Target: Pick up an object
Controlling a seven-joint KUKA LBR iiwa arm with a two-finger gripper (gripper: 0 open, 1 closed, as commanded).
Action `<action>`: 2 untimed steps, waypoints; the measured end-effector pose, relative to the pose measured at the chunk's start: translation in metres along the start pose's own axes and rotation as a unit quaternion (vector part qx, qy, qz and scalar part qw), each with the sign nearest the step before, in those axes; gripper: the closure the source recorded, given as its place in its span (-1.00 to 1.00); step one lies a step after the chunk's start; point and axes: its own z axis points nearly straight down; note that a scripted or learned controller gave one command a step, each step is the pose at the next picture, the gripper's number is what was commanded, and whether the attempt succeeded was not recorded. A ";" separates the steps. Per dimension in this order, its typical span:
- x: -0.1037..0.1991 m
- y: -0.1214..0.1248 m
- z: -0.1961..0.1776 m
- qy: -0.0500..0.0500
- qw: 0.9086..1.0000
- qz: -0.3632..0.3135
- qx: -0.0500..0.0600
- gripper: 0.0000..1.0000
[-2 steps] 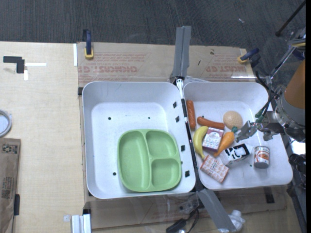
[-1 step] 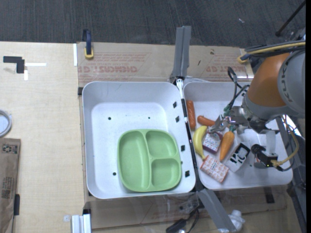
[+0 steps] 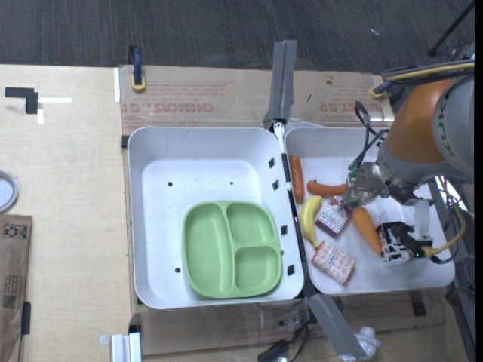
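I've got the two-finger gripper down over the small patterned box mid-right of frame, can't tell its state, so closing and lifting comes next.

A pale wooden bench carries 2 white bins side by side, the left bin and the right bin. A tape roll and a brown paper bag lie at its left edge.
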 end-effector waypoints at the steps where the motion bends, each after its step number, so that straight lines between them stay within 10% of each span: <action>1: -0.042 0.002 -0.022 -0.002 0.992 -0.126 0.002 1.00; 2: -0.042 0.002 -0.022 -0.002 0.992 -0.126 0.003 -1.00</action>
